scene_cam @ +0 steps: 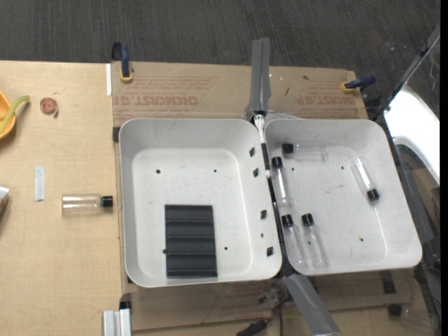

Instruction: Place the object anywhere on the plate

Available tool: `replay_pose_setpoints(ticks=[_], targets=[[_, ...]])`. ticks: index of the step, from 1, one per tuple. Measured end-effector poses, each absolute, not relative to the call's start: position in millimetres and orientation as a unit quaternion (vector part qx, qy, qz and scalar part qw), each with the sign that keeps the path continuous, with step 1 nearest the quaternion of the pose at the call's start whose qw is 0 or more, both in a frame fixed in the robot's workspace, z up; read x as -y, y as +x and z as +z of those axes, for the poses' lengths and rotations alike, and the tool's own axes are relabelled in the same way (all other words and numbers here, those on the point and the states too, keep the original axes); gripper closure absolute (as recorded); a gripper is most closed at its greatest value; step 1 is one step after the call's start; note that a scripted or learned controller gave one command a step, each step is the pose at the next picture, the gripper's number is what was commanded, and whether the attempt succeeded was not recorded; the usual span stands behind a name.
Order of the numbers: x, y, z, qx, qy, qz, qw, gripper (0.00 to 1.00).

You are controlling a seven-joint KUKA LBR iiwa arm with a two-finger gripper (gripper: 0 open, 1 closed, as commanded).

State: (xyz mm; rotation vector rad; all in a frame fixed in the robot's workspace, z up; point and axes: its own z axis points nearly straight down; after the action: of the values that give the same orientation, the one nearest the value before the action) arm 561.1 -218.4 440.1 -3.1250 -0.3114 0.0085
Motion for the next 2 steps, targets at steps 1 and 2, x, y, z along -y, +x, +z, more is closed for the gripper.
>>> replay_pose_setpoints(ticks=[1,2], targets=[[188,647.3,439,0.101,-0.995,0.0025,0.001,0.0],[223,607.5,440,0.221,-0.975,0.0026,0.001,0.0]])
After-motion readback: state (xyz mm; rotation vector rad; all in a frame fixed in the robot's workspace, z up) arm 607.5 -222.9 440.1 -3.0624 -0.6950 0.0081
